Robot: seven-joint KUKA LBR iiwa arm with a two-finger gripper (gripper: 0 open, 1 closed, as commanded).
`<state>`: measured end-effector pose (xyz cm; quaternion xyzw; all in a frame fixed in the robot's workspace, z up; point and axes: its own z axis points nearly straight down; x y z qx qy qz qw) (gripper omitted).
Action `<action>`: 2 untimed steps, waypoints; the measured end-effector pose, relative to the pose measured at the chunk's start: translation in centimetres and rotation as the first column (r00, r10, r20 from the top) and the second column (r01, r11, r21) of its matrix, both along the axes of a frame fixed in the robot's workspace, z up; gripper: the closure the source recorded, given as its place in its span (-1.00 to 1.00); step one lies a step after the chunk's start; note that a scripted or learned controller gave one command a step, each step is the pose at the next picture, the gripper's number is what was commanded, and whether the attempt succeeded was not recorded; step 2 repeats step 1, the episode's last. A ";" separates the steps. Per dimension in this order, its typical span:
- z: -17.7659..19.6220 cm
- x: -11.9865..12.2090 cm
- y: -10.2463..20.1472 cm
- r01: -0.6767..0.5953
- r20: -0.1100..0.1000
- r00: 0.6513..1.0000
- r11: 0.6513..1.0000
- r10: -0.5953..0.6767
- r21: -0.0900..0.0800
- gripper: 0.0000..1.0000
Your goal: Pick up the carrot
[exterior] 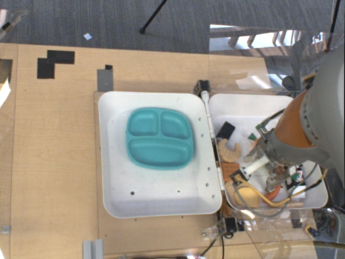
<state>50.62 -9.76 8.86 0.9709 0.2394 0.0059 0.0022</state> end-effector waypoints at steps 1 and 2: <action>3.2 2.2 -5.7 -0.016 -0.008 1.000 1.000 0.016 -0.001 -1.00; 3.2 2.2 -5.7 -0.016 -0.008 1.000 1.000 0.016 -0.001 -1.00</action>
